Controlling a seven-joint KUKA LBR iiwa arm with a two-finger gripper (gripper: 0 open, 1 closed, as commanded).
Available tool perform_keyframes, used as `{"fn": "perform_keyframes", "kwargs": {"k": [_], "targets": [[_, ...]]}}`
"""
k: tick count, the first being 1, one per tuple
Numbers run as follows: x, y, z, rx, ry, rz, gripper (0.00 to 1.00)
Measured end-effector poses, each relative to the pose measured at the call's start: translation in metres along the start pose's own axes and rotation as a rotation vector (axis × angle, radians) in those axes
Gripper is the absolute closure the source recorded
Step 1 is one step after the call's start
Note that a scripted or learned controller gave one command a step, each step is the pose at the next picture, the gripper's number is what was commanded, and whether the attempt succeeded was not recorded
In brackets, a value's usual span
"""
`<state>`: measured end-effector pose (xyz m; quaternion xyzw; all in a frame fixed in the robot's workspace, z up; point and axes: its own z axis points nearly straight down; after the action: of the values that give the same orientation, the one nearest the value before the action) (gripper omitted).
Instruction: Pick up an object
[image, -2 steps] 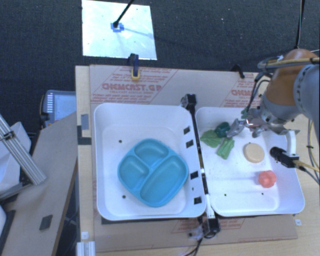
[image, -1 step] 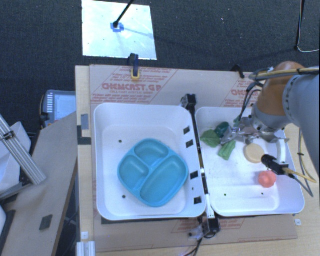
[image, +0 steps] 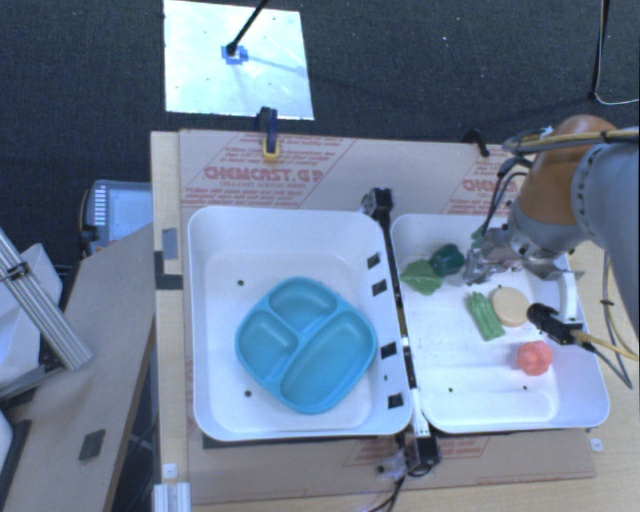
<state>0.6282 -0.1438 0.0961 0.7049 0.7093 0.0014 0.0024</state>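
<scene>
The bench (image: 300, 165), topped with printed cardboard, fills the middle of the frame. On it sit two shallow white bins side by side: the left bin (image: 215, 300) in the centre-left, the right bin (image: 480, 395) in the centre-right, meeting along a black hinged seam.

The arm (image: 590, 190) enters from the upper right edge, grey with an orange band, and bends down over the upper part of the right bin.

A blue compartment tray (image: 305, 345) lies at a slant in the lower middle of the left bin.

The gripper (image: 482, 268) hangs at the arm's end over the upper middle of the right bin, pointing down. Whether its fingers are apart or together cannot be told, and nothing can be seen between them.

The loose things lie close around it. A light green leaf-like piece (image: 422, 278) is to its left, touching a dark green piece (image: 447, 260) just upper-left of the gripper. A green ridged strip (image: 486, 316) lies just below the gripper, nearly under it, with a cream round disc (image: 510, 305) touching the strip's right side. A red lumpy object (image: 535, 357) sits farther to the lower right, apart from the others.
</scene>
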Motion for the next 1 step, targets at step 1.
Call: {"fn": "perform_keyframes", "kwargs": {"k": [1], "targets": [[-0.0024, -0.0063, -0.048, 0.0, 0.0, 0.006, 1.0]]}}
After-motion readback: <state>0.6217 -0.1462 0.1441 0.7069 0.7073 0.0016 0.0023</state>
